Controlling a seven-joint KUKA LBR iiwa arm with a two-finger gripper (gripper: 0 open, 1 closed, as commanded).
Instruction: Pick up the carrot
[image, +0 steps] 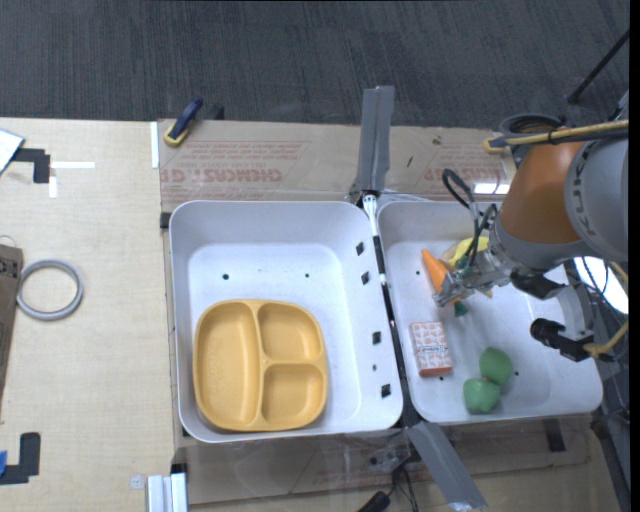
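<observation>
Carrot (433, 268) in right bin (530, 405), far-left part, tilted | my gripper (452, 293) just beside its near end, touching unclear, grip state can't tell | small box (431, 348), two green pieces (488, 380) nearer | yellow tray (262, 364) in left bin (260, 225)

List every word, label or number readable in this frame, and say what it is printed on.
"CHEMCO": faint red print on the cardboard sheet behind the bins; the lines around it are too blurred to read.
Small box in the right bin: printed pattern, too small to read.
</observation>
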